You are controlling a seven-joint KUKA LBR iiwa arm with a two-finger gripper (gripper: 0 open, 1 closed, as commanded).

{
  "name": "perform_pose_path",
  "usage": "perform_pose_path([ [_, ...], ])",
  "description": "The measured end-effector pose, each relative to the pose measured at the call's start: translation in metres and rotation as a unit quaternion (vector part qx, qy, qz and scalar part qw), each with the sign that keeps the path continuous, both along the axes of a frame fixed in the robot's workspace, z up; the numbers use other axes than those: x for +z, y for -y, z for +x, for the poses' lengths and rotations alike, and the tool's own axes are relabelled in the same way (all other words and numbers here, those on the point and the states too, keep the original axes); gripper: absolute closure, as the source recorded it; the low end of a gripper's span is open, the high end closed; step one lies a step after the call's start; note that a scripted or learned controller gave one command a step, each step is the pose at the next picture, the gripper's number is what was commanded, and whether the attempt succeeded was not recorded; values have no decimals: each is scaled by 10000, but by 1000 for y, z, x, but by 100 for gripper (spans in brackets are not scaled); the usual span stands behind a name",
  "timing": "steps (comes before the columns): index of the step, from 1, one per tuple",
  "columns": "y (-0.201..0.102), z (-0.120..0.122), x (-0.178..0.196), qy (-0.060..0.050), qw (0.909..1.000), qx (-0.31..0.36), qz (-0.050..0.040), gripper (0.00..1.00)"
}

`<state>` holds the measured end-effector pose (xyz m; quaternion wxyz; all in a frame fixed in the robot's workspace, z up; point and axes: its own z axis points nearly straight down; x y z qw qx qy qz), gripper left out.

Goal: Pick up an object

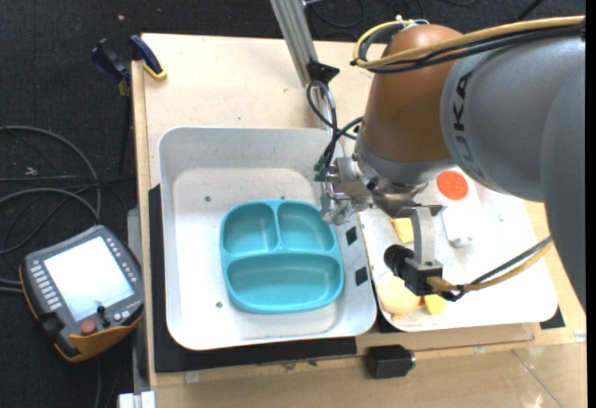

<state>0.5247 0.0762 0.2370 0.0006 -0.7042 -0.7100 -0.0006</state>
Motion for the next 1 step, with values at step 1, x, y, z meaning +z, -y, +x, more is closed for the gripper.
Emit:
perform_pose_path([
  [1, 3, 1, -1, -3, 10000, -38, -9, 0],
])
